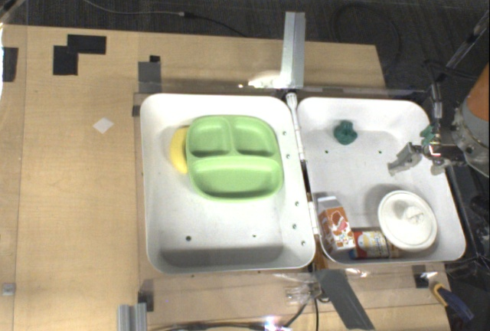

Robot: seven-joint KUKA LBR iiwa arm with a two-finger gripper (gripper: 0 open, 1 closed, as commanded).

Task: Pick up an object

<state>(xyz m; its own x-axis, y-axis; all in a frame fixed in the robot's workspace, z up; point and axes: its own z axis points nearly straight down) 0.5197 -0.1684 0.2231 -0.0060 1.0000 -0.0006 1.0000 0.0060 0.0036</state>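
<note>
The gripper (419,153) hangs over the right side of the right bin (367,113), near its right wall, and nothing is seen between its fingers; if they are open or closed I cannot tell, because they are small and partly blurred. The nearest object is a white bowl (407,219), which lies just below the gripper in the view, apart from it. A small green object (345,132) lies near the top of the same bin, well to the left of the gripper. At the bottom left corner of this bin there is a red and white carton (334,226), and beside it a small can (372,244) lying on its side; their labels are too small to read. In the left bin (222,245) a green divided plate (233,155) rests partly over a yellow object (178,151).
</note>
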